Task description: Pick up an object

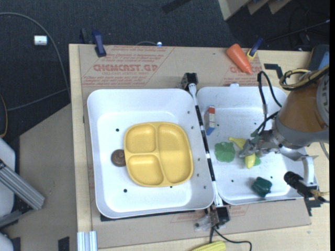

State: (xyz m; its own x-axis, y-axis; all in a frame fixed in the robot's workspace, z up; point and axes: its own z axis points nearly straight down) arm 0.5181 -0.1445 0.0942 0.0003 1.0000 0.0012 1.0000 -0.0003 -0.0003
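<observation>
Dark green block [261, 186] lies near hand [250, 151], which touches yellow piece [250, 160].

A yellow divided tray [157, 154] sits in a white bin [102, 109]; the neighbouring bin holds green [224, 151], yellow [251, 161] and perhaps dark-teal [261, 185] objects.

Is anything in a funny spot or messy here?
Yes. A brown disc is tucked partly under the yellow plate in the left bin. An orange object lies outside both bins on the bench.
</observation>
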